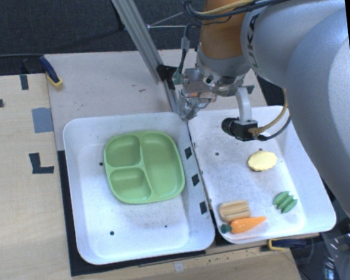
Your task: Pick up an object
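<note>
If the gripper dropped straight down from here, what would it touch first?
Most likely the back rim of the right bin near the divider between bins; the gripper sits above that edge, though depth is uncertain. No toy lies beneath.

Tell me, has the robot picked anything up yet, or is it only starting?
Nothing looks picked yet. The yellow piece, bread roll, carrot and green pods all lie in the right bin. The gripper hangs at that bin's far left corner. The whole pick remains.

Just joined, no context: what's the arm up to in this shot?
The gripper sits at the far end of the wall between the two bins, with nothing seen in it. The yellow piece, bread roll, carrot and green pods lie in the right bin; the green divided plate sits in the left.
</note>
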Robot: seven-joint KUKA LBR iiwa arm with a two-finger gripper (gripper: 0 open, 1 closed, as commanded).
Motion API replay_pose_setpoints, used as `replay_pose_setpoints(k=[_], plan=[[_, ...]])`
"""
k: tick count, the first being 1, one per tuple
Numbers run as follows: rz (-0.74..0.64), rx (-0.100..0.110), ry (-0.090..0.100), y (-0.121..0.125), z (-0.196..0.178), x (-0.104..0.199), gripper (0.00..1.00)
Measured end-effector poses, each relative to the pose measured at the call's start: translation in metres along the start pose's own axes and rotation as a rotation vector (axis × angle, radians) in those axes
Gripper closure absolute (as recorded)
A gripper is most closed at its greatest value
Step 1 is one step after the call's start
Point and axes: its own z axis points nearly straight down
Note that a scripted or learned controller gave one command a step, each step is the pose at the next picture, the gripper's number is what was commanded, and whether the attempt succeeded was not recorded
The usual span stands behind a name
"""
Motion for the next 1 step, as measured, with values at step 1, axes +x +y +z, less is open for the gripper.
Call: replay_pose_setpoints(k=[1], plan=[[0.002,-0.001,-0.001,0.0141,0.0044,0.0436,1.0]])
